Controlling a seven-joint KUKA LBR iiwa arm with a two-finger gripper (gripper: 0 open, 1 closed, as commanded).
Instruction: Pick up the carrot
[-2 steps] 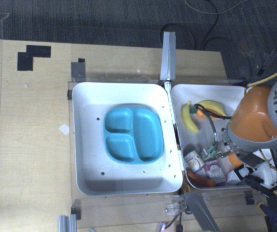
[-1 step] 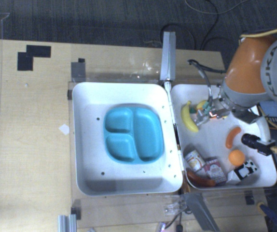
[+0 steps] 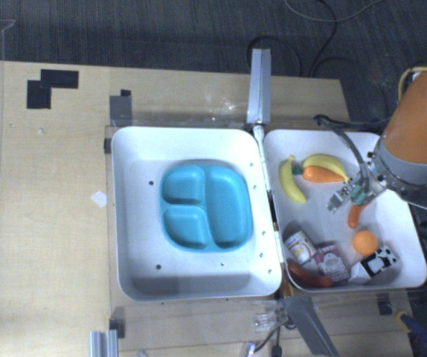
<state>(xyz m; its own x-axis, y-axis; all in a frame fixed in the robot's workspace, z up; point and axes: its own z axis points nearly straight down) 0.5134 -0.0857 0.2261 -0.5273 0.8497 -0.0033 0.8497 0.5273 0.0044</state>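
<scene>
The carrot [image 3: 323,175], orange with a green stem end, lies in the right bin [image 3: 399,208] near its far side, resting against two yellow bananas. My gripper [image 3: 351,195] hangs over the middle of that bin, a little right of and nearer than the carrot, not touching it. Just below the gripper lies a small orange-red elongated piece [image 3: 355,215]. The orange-banded wrist [image 3: 419,125] fills the space to the gripper's upper right.
One banana [image 3: 291,182] curves along the carrot's left, another [image 3: 325,162] behind it. Nearer the front lie an orange ball [image 3: 364,242], a black-and-white block [image 3: 380,260], a small can [image 3: 297,245], a packet [image 3: 329,263] and a red sausage [image 3: 309,277]. The left bin [image 3: 135,199] holds a blue divided plate [image 3: 204,206].
</scene>
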